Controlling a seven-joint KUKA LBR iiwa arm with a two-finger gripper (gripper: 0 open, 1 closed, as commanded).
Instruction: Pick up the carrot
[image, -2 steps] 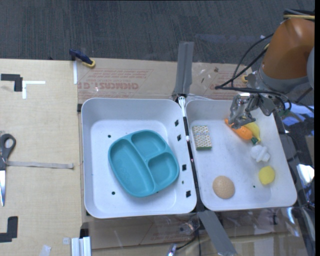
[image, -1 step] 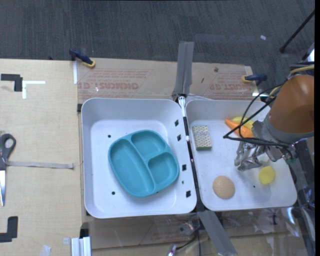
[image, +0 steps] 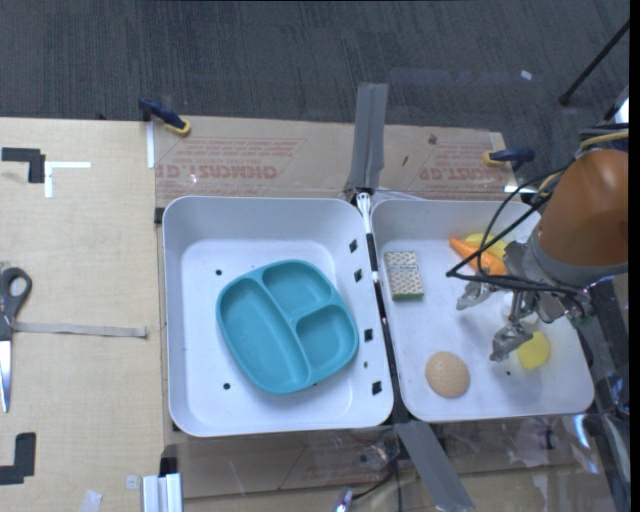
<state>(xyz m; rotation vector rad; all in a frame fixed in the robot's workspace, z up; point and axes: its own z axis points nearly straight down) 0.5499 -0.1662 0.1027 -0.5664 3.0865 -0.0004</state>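
Note:
The carrot (image: 467, 248) is orange and lies at the back of the right bin (image: 420, 395), partly hidden by black cables and the arm's wrist. My gripper (image: 488, 320) hangs over the right half of that bin, a little in front of the carrot and apart from it. It stands open, one fingertip (image: 470, 297) toward the bin's middle and the other by a yellow fruit. Nothing is between the fingers.
The right bin also holds a speckled sponge (image: 404, 274) at its back left, a tan round potato-like lump (image: 447, 374) in front, and the yellow fruit (image: 536, 351) under the wrist. A teal divided plate (image: 287, 325) lies in the left bin (image: 180, 330). Scissors (image: 10, 300) rest far left.

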